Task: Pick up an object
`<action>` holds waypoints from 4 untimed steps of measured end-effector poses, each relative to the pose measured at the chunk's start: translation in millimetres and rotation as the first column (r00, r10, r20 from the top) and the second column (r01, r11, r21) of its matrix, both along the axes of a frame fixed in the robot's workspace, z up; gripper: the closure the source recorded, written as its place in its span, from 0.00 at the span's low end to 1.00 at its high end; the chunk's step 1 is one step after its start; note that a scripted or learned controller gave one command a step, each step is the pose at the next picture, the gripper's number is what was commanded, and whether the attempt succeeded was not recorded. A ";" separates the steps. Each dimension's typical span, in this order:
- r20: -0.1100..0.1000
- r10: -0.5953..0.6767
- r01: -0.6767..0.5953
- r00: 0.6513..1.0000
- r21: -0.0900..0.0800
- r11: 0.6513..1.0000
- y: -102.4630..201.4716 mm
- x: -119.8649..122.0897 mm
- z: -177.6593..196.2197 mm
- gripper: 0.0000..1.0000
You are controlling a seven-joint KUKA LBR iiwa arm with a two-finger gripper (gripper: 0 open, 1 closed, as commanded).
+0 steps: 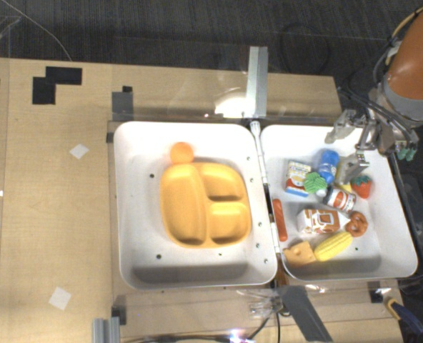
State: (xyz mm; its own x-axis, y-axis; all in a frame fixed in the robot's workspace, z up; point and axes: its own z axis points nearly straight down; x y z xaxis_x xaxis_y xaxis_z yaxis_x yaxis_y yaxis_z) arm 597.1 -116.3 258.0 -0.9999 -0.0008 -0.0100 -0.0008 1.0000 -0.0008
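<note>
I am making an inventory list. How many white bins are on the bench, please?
2. The left bin holds a yellow divided tray and an orange ball. The right bin, beside it, holds the small toy foods, under the gripper.

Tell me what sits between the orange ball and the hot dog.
In the camera view, the yellow divided tray lies between the orange ball and the hot dog, along with the bins' adjoining rims.

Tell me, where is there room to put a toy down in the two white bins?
In the left bin, bare floor rings the yellow divided tray, widest along the left wall and the near wall. In the right bin, the toys crowd the middle; bare patches lie at the far left corner and along the near wall past the corn.
</note>
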 end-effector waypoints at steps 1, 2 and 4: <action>-0.006 -0.129 0.129 0.992 0.002 0.992 4.9 38.3 -159.3 0.00; -0.020 -0.327 0.327 0.945 -0.001 0.945 18.4 67.1 -168.4 0.00; -0.011 -0.320 0.320 0.947 0.001 0.947 20.8 69.1 -157.3 0.00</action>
State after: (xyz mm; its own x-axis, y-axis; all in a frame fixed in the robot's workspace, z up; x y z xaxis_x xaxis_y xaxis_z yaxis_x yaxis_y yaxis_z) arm 666.2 -95.5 100.6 -0.9476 0.3195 0.0008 0.3195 0.9476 0.0006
